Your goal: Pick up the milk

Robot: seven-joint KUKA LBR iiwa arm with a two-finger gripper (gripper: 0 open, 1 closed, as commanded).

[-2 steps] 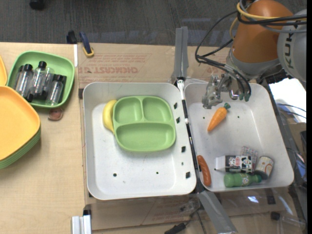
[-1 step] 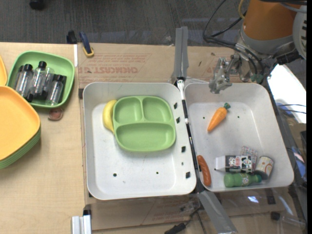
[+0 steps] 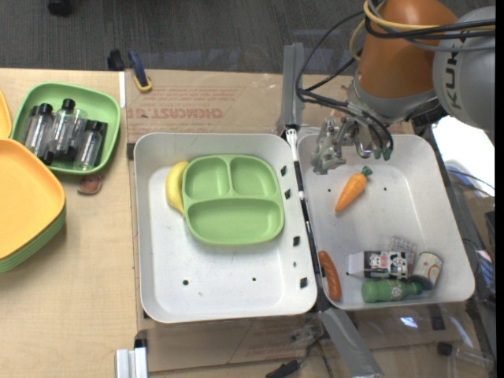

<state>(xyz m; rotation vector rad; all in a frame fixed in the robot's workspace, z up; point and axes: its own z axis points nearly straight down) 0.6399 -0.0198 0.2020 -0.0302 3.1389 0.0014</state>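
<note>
Milk (image 3: pixel 388 263), a small printed carton, lies on its side near the front of the right bin (image 3: pixel 441 211), well apart from the pincer. Going by size: the bench (image 3: pixel 71 305) carries two white bins side by side; the left bin (image 3: pixel 153 274) holds a green divided tray (image 3: pixel 234 199) with a yellow piece (image 3: pixel 173 187) tucked against its left edge. The arm (image 3: pixel 409 30), grey with an orange band, reaches in from the right and hangs over the back left corner of the right bin. Left of the bins sit stacked orange plates (image 3: pixel 27 211) and a green dish (image 3: pixel 67 126) with small dark-capped bottles (image 3: pixel 63 132). The pincer (image 3: pixel 340 150) hovers above the bin floor with nothing seen between its fingers (whether they are spread or pressed together I cannot tell). A carrot (image 3: pixel 351 192) lies just in front of it, tilted, its green top toward the back. At the front of the right bin, a green bottle (image 3: pixel 391 290) lies just in front of the milk, a small round tub (image 3: pixel 428 268) just beside its right end, and a red sausage (image 3: pixel 330 275) rests by the bin's left wall.
</note>
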